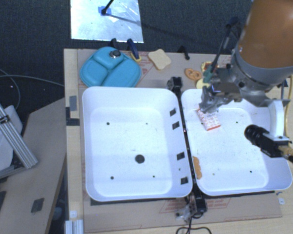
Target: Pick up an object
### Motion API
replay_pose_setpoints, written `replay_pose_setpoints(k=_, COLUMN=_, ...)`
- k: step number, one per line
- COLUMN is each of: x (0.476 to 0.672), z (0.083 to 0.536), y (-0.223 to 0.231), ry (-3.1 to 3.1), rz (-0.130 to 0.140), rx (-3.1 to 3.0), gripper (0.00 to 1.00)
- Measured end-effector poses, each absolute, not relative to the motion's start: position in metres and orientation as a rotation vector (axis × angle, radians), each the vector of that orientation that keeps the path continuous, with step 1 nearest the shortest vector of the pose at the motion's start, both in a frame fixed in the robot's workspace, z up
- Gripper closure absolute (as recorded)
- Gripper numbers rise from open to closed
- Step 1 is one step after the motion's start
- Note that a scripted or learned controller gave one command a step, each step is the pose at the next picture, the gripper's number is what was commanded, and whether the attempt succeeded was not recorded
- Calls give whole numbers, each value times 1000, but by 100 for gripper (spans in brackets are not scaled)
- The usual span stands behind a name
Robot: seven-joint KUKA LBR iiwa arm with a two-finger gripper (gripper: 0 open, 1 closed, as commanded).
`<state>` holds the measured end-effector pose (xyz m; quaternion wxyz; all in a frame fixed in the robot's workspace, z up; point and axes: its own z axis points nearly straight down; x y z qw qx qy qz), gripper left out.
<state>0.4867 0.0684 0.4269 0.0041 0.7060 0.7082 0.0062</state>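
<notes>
Fingers: bunched under the wrist of the gripper point(208, 108); gap hidden from this angle, so cannot tell how far open, nor whether anything is pinched.

Red-and-white packet point(211, 121): at the fingertips, on their near side, toward the view's bottom edge. Touching or just beside; can't say which. Long axis runs slantwise, upper left to lower right. Sits in the right bin point(234, 152), far half, near the wall it shares with the left bin point(127, 130).

Judgement: packet is the likely target. A grip needs the tips across its short side.

Further out: small orange-brown piece point(197, 167) against the shared wall, well apart.
</notes>
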Motion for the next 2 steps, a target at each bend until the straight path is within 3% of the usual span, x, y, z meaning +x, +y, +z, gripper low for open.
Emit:
replay_pose_setpoints(k=1, x=542, z=410, y=129, ry=2230, rz=7, rx=2211, gripper=100)
replay_pose_setpoints(k=2, x=510, z=395, y=222, ry=2239, rz=3, rx=2208, gripper=100)
